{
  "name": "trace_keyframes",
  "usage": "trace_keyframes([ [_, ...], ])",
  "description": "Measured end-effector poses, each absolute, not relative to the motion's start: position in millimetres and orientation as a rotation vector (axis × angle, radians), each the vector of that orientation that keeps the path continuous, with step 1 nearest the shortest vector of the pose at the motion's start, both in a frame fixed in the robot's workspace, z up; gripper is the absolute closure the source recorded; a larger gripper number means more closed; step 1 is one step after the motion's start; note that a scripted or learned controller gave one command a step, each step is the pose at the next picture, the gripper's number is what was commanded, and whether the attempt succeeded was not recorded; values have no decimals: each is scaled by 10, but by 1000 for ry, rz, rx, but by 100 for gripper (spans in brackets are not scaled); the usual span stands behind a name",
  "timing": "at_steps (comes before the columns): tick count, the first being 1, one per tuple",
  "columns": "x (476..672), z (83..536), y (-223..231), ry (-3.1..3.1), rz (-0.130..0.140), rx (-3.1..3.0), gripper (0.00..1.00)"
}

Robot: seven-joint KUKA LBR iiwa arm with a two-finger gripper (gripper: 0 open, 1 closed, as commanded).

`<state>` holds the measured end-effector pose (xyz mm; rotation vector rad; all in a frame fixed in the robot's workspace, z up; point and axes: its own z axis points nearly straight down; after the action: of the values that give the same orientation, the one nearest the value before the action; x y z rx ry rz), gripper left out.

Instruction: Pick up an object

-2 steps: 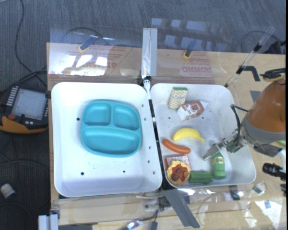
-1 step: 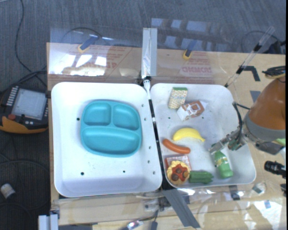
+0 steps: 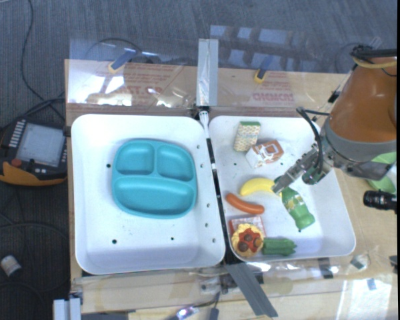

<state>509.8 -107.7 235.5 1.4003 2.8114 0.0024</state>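
The green bottle (image 3: 298,209) lies on its side in the right bin (image 3: 340,245), and it looks like the likeliest target, since the gripper (image 3: 285,181) hangs just above its upper end. Whether the claw is released or clenched cannot be told from this slanted view, and nothing shows as lifted. So the pick seems not yet made: the approach is largely done, while the grasp and the lift are left.

Just left of the bottle lies a yellow banana (image 3: 255,187), with a red sausage (image 3: 245,204) below it. Further up sit a small carton (image 3: 265,153) and a cracker box (image 3: 247,136). The left bin (image 3: 93,245) holds a blue divided plate (image 3: 154,179).
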Motion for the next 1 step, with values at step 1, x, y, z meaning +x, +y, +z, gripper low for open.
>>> trace_keyframes([
  [1,4839,2303,-509,2457,-2,1962,100],
])
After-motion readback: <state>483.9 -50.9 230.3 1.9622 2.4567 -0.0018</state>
